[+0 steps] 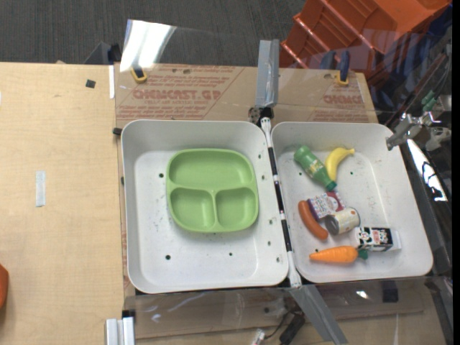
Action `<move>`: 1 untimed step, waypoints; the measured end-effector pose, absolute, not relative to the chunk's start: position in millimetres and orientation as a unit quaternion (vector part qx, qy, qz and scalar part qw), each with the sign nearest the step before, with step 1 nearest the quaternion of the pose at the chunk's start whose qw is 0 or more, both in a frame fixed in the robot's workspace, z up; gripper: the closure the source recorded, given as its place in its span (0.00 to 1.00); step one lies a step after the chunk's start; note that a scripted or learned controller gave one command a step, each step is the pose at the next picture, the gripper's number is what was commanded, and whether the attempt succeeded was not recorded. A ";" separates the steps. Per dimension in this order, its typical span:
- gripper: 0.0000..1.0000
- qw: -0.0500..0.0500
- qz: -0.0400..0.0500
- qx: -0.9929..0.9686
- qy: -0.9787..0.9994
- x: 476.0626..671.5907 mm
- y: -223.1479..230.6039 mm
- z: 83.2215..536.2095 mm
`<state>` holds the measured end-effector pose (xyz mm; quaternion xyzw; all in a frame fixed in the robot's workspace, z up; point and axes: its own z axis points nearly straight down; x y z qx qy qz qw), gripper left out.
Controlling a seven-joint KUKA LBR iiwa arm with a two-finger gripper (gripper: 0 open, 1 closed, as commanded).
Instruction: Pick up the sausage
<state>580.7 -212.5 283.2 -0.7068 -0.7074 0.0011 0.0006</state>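
The sausage (312, 220) is a short reddish-brown link lying flat in the right bin (402, 192), left of the middle and close to the divider between the bins. It points diagonally from upper left to lower right. A small grey can (342, 221) on its side touches its right flank, and a pink-purple packet (325, 205) sits just above that.
Around the sausage in the right bin lie a green bottle (311, 164), a banana (336, 162), a carrot (336, 255) and a small black-and-white carton (377, 238). The left bin (144, 250) holds a green three-part plate (213, 190). Metal fittings (413, 124) stand by the right bin's far right rim.
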 end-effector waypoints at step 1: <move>0.00 0.000 0.001 -0.647 -0.763 659.0 -131.5 186.6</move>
